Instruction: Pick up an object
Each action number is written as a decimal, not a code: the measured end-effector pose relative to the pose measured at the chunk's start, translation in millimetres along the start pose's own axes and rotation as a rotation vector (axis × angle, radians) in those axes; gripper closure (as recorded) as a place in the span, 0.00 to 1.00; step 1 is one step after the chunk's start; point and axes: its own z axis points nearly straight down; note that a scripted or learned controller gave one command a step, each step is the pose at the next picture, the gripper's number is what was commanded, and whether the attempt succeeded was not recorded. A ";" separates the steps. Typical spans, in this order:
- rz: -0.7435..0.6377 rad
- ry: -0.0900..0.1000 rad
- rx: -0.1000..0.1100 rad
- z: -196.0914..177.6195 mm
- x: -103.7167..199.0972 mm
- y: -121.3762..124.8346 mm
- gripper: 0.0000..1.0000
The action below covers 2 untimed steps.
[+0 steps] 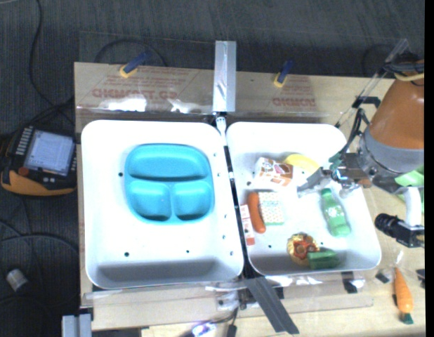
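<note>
A: Hovering over the right bin (357, 258), the end effector (328, 177) sits near that bin's right wall, just above the green bottle (336, 215). Nothing is between its fingers that I can make out, and I cannot tell whether they are apart or together.

B: So this is the approach step, not the lift?

A: I judge so. The bottle lies flat on the bin floor, with the yellow item (302, 162) and the white carton (272, 171) to its left. The blue tray (168, 182) lies in the left bin (104, 258).

B: Next move?

A: Centring over the bottle, descending, then closing across its narrow width.
</note>
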 end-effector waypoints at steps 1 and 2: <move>-0.004 -0.001 -0.001 61.1 -64.3 6.7 0.00; -0.046 0.007 -0.007 126.2 -69.6 24.7 0.00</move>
